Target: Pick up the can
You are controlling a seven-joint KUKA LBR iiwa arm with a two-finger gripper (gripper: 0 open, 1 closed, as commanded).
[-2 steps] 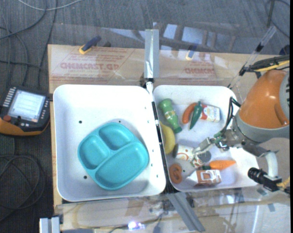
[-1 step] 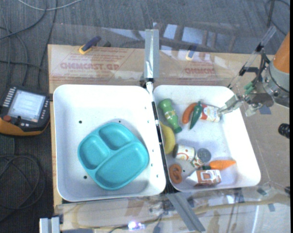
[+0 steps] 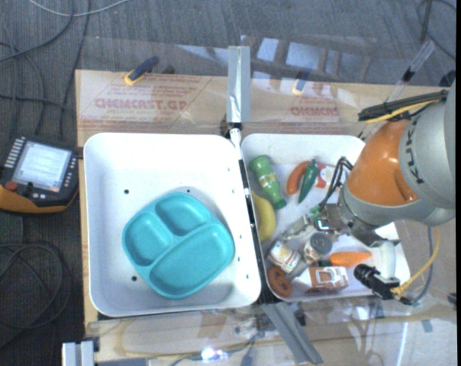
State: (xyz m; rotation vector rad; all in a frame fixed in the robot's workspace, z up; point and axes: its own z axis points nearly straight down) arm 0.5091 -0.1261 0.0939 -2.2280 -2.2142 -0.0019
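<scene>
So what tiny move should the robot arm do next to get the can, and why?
Probably lower a little, straight down. The gripper sits right over the small silver metal can in the right white bin, and nothing visibly sits between its fingers, with other items crowding close around.

- The left bin (image 3: 101, 204) held a single blue divided plate (image 3: 178, 242), set toward its near side; the white floor around it lay open along the far wall and the left wall.
- The right bin (image 3: 291, 145) was crowded: a green bottle (image 3: 265, 180), a banana (image 3: 266, 218), a carrot (image 3: 295, 178) and a green pepper (image 3: 310, 175) lay close together in its far-left part.
- The near part was packed tighter, with a can (image 3: 285, 257), an orange carton (image 3: 326, 278) and a second carrot (image 3: 351, 258) touching or nearly so (little gap between them).
- The arm (image 3: 391, 174) covered the bin's right side, blocking entry from there.
- A strip of bare floor stayed free along the far wall.
</scene>
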